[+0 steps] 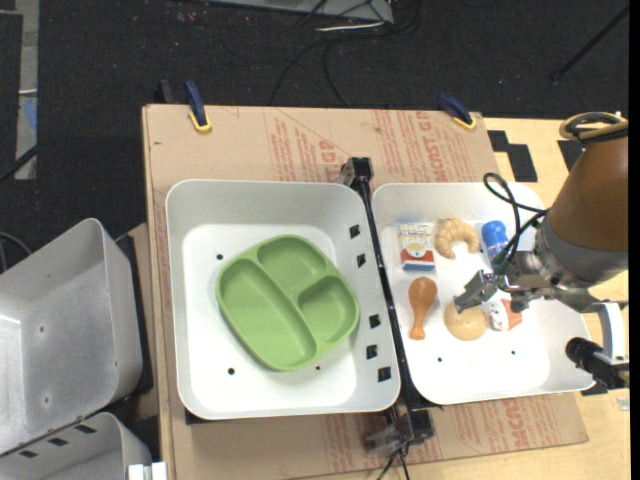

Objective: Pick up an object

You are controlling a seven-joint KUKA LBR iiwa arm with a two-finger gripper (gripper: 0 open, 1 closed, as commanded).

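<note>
Orange band and grey arm (590,218) come in from my right, over the right bin (560,368). The gripper (478,296) hangs low above the toy food, just at the upper edge of the tan bun (465,324). I see dark fingers (470,298) a little spread, with nothing between them. The drumstick (421,305), croissant (458,234), small carton (416,246) and blue thing (493,234) all lie in the bin. The left bin (200,368) has the green plate (287,301). I judge that nothing is picked yet: the grasp and the lift are both left to do.
</note>
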